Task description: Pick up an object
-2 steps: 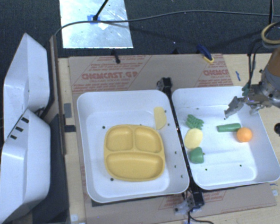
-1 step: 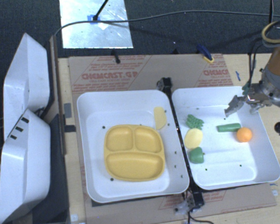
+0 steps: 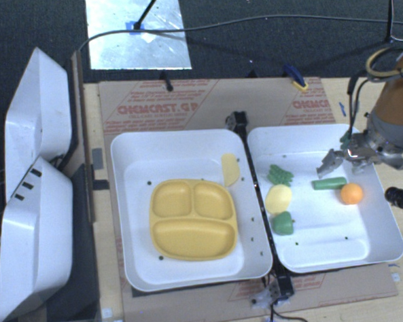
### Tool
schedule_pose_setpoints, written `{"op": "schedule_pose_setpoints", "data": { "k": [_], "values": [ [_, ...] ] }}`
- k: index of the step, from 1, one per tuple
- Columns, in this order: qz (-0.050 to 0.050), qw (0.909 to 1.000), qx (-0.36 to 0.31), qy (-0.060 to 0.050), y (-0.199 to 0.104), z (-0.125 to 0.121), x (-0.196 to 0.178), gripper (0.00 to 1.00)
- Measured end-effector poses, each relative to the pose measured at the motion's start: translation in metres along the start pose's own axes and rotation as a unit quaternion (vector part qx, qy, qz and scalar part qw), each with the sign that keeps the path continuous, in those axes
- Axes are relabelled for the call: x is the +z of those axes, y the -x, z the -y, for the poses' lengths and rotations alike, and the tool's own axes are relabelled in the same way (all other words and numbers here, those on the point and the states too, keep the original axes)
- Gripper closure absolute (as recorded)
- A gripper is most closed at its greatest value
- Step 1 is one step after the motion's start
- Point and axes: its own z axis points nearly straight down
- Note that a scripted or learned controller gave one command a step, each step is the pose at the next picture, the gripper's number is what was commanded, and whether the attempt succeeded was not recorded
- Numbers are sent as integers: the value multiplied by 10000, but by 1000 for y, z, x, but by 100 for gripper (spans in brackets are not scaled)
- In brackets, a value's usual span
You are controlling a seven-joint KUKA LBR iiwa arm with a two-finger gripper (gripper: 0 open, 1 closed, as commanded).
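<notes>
In the right bin (image 3: 380, 244) lie a green stick-shaped piece (image 3: 329, 182), an orange ball (image 3: 352, 193), a yellow lemon-like fruit (image 3: 279, 198), a leafy green piece (image 3: 280, 174) and a small green pepper-like piece (image 3: 282, 223). My gripper (image 3: 339, 163) hangs over the bin's upper right part, just above the green stick and up-left of the orange ball. It is open, with nothing between its fingers.
The left bin (image 3: 129, 195) holds a yellow divided plate (image 3: 193, 218) and a pale yellow piece (image 3: 230, 169) by its right wall. A black divider (image 3: 256, 187) runs between the bins. Cables cross the dark floor behind the bench.
</notes>
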Motion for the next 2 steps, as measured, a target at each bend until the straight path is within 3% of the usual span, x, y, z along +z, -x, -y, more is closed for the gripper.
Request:
{"op": "schedule_pose_setpoints", "data": {
  "k": [2],
  "values": [
    [-1,10000,-1,3,0,-6,102,0]
  ]
}}
